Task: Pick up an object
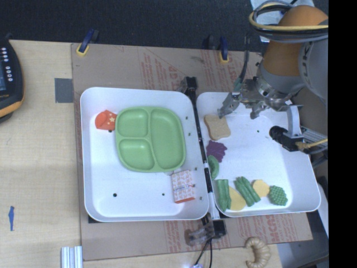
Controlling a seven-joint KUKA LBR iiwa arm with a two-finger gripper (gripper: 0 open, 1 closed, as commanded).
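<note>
Nearest the lens, toy food lines the right bin's (304,197) front edge: green bean pods (223,193), a yellow piece (260,188) and a knobbly green piece (278,195). Farther back lie a purple grape cluster (216,149) and a tan bread slice (217,127). Above the bread, the gripper (241,108) hovers with fingers spread wide, holding nothing. In the left bin (92,166): a green divided plate (150,138), a red item (105,120) and a small printed packet (183,186). Both bins rest on the counter (39,172).

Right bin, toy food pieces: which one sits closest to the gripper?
The tan bread slice, at the bin's upper left, just below the gripper. The purple grapes lie farther down, and the green and yellow pieces sit along the bottom edge.
</note>
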